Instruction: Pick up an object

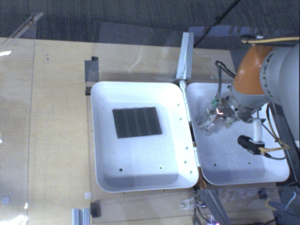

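Here, dark ribbed pad (137, 122) lies apart.

At the frame's right I see my grey rounded metal arm (281, 74), orange band (251, 71) above the wrist, black cables (222, 71) looping alongside.

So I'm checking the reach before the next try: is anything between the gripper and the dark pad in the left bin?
Only the bin walls. The gripper is low over the right bin; the dark pad lies alone in the left bin. Between them run the two adjoining rims and a metal divider at the far end.
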`<state>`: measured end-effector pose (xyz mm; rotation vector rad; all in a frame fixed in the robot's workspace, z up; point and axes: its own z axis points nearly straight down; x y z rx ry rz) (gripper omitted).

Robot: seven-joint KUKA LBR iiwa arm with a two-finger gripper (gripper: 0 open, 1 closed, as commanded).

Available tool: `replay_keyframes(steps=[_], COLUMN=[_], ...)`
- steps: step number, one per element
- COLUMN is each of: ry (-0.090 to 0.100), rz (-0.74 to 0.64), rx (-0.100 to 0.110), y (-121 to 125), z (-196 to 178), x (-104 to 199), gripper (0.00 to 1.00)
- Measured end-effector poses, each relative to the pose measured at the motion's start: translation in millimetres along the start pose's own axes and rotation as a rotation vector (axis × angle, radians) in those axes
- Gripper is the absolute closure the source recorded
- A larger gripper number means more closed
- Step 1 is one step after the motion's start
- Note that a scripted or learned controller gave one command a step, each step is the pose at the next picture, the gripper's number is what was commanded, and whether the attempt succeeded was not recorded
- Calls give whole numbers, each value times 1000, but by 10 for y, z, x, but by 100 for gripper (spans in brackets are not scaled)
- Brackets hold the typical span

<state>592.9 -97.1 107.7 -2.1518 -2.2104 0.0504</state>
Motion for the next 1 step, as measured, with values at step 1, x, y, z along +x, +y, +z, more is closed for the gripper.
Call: replay_keyframes(steps=[1], ry=[-6], rz=[53], rx=[32], y=[430], z=[-597], x=[79], gripper=[100])
